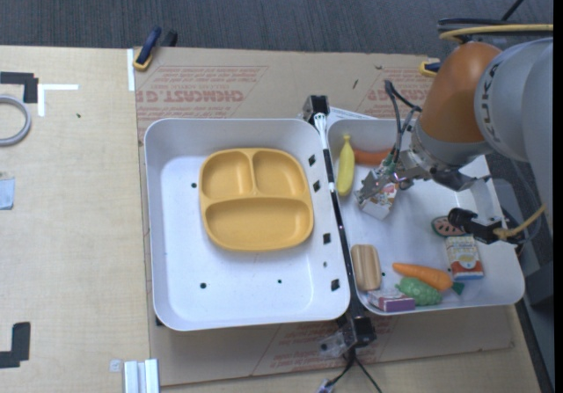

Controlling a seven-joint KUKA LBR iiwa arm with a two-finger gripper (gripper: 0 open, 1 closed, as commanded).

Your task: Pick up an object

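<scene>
- The left bin is smooth white plastic with rounded corners; a yellow divided plate with three shallow compartments lies in it, with bare white floor around the plate.
- The right bin is crowded: a yellow banana lies against its left wall, with an orange piece just beside it near the far edge.
- Along the near edge sit a tan bread-like block, a carrot with a green top, and a small purple-and-white item; a little carton and a watermelon slice lie toward the right.
- The gripper hangs low over the right bin's middle, touching or just above a small pale boxy object; whether the pincer is wide or closed I cannot tell.
- The grey arm with its orange band crosses the bin's far right corner, narrowing the room there.
- Both bins rest on brown cardboard.
</scene>
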